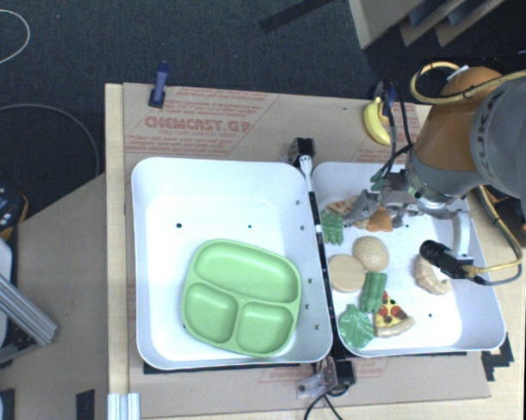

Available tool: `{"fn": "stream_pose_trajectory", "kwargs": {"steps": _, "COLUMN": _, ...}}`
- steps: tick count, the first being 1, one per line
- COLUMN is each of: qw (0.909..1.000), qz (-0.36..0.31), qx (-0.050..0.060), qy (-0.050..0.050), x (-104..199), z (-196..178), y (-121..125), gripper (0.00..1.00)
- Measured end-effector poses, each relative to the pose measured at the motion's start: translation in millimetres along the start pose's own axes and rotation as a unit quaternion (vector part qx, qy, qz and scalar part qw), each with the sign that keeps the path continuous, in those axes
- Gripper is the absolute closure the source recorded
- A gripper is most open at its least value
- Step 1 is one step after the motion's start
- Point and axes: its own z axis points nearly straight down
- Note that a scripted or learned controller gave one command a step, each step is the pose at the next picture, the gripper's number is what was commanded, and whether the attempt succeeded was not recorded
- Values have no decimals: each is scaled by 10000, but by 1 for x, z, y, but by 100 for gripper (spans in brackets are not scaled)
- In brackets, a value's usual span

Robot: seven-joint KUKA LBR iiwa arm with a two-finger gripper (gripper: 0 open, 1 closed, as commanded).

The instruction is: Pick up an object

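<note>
My gripper (377, 204) hangs low over the back left part of the right bin (474, 328), reaching in from the right. Just under its tip lies a small orange-brown toy food piece (380, 222); whether they touch I cannot tell. Close by are a green leafy piece (333, 226), a round beige bun (370, 250), a flat beige disc (346, 272), a green vegetable (373, 290), a pizza slice (392, 317) and a pale lump (433, 279) on the right.
The left bin (160, 210) holds a green compartment plate (241, 294). A yellow banana (377, 121) lies on the bench behind the right bin. A black cable part (440, 255) hangs by the arm. The bins share a raised divider (314, 224).
</note>
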Motion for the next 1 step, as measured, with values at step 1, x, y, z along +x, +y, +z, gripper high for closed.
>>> {"fn": "stream_pose_trajectory", "kwargs": {"steps": 1, "qw": 10000, "qz": 18, "qx": 0, "qy": -3, "x": 5, "z": 40, "y": -16, "gripper": 0}}
